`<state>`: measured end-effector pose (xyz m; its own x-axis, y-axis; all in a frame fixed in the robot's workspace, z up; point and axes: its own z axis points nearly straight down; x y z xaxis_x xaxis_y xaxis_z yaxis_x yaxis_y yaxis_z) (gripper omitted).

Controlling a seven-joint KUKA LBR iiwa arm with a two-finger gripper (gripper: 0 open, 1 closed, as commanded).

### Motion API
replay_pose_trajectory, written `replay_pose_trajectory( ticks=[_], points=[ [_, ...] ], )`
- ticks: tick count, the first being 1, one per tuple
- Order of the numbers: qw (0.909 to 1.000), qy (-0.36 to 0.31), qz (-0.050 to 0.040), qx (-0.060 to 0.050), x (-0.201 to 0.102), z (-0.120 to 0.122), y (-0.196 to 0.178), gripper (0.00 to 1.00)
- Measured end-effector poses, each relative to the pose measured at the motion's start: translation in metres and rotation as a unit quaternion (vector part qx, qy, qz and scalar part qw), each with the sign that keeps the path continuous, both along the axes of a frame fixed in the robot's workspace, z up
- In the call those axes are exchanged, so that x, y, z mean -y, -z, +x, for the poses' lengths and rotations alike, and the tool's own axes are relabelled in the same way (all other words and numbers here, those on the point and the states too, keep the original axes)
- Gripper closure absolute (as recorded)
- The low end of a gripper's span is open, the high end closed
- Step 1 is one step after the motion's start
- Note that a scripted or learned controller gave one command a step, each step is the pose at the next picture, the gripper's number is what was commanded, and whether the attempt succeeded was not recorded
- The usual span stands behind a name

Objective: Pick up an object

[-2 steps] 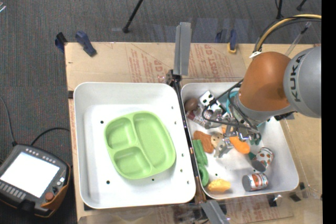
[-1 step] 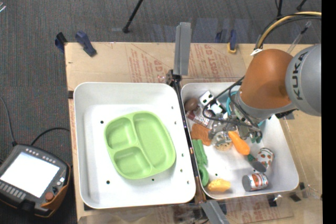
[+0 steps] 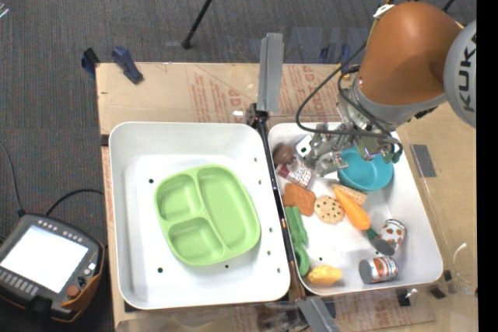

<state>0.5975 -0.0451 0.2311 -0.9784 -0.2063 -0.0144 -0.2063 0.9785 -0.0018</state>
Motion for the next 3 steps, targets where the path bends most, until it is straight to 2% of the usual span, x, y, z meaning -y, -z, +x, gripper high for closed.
replay_pose_trajectory(
  ticks=[1,2,3],
  points=[
    [0.9931,-0.117,-0.0002,-0.009,0.038,-0.1,0.072,1.0],
    [0.9967,-0.08,0.0005,-0.009,0.042,-0.08,0.146,1.0],
    [1.0,0.006,-0.001,-0.001,0.064,-0.037,0.002,1.0]
  ],
)
